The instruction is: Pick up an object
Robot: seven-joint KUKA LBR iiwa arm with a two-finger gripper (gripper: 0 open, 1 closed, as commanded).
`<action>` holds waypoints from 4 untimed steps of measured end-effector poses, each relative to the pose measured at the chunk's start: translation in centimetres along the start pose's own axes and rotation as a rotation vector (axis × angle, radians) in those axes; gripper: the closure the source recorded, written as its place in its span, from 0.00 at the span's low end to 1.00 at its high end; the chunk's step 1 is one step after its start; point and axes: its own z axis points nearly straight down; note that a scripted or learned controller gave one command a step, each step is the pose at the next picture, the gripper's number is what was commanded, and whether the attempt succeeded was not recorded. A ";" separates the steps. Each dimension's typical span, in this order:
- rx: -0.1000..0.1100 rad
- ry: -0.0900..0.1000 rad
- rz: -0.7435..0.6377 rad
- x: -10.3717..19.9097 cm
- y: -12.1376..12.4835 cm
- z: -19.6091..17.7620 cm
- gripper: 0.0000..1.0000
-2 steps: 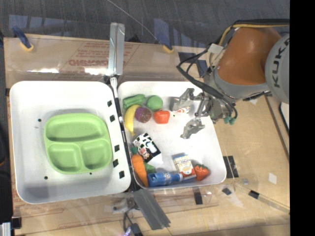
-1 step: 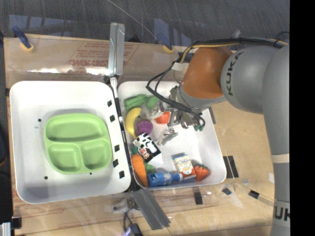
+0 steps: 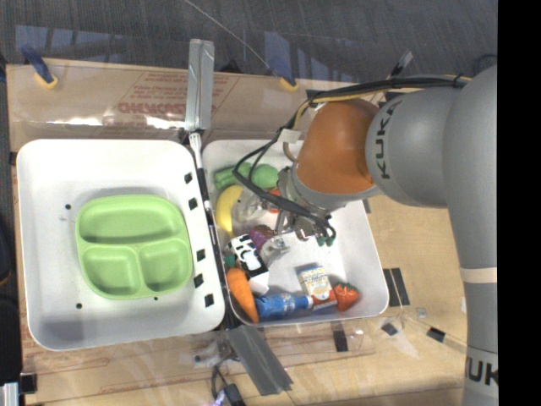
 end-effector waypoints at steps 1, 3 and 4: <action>-0.008 0.004 -0.025 -1.4 -0.1 0.2 0.00; -0.009 -0.006 0.026 -8.2 5.7 -10.3 1.00; -0.008 0.002 -0.364 -7.9 1.0 -12.4 1.00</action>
